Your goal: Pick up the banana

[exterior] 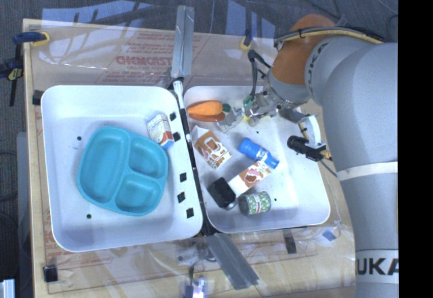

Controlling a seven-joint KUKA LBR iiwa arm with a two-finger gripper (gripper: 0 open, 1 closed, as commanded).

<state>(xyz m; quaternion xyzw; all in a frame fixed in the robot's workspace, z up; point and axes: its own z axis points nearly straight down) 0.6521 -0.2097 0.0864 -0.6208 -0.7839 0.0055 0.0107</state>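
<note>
My gripper (252,111) hangs low over the far part of the right bin (308,188), under the grey arm and its orange band (298,53). Just to its left lies an orange, carrot-shaped toy (205,111) with a green end, close to the gripper's tip. I cannot tell whether the two touch. No yellow fruit is plain to me among the things in either bin.
The right bin also holds a brown packet (212,149), a blue can (257,152), a red-and-white carton (249,177), a black box (221,192) and a green tin (254,203). The left bin (61,127) holds a blue divided plate (123,169) and a small carton (160,130).
</note>
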